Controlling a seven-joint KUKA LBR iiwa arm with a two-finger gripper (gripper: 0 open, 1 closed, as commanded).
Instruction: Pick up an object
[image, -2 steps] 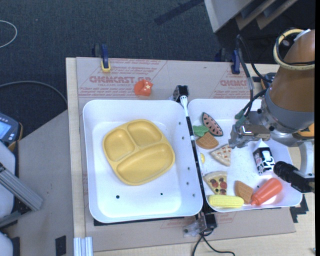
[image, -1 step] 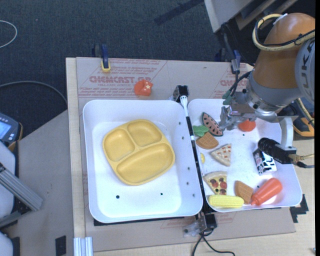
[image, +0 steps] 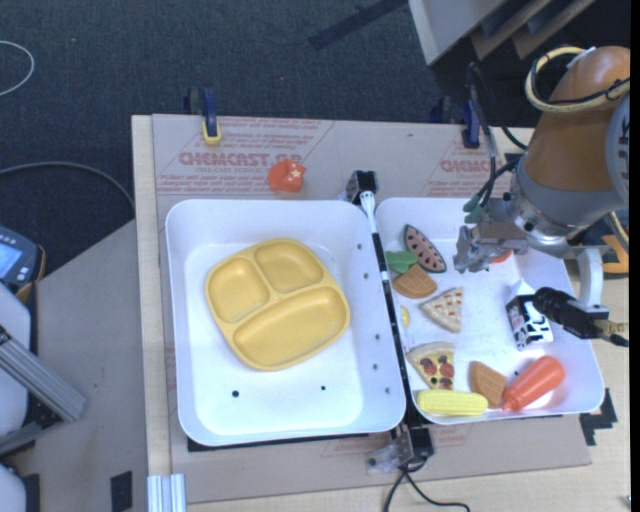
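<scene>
My gripper (image: 478, 252) hangs low over the back of the right bin (image: 585, 345), just right of a watermelon slice (image: 424, 247). A small reddish patch shows at its right side; I cannot tell what it is. Toy food lies in that bin: a green leaf (image: 399, 262), a brown cookie (image: 413, 284), a pizza wedge (image: 446, 308), a second pizza piece (image: 431, 365), a corn cob (image: 452, 403), a brown toast piece (image: 488, 382) and an orange carrot (image: 534, 383). A black-and-white object (image: 530, 323) lies near the right wall.
The left bin (image: 190, 300) holds a yellow divided plate (image: 277, 301). A red toy tomato (image: 286, 176) sits on the cardboard behind the bins. Blue clamps (image: 209, 110) stand on the board's back edge. The arm's orange band (image: 590, 80) looms over the right bin's back corner.
</scene>
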